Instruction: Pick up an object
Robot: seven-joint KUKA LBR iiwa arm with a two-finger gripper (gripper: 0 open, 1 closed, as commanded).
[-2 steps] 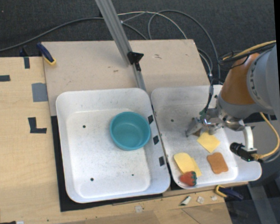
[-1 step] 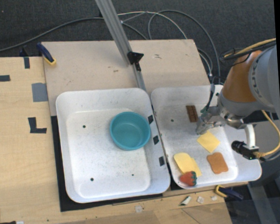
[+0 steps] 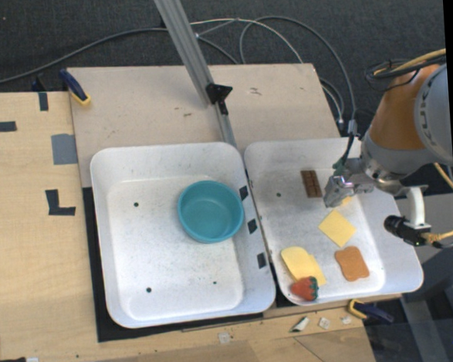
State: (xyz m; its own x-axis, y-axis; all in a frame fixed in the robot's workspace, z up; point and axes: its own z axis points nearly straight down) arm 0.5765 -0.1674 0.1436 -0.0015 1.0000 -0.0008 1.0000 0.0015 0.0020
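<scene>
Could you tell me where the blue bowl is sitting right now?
The blue bowl sits in the left bin, toward its right wall, apart from the food pieces in the right bin.

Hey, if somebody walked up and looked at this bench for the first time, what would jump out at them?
Probably the teal bowl, alone in the left bin and bright against the white. Next, the grey and orange arm coming in from the right, its gripper over the right bin near a small brown bar. Toward that bin's near edge lie a yellow slice, an orange-brown piece, a yellow piece and a red strawberry-like item.
</scene>
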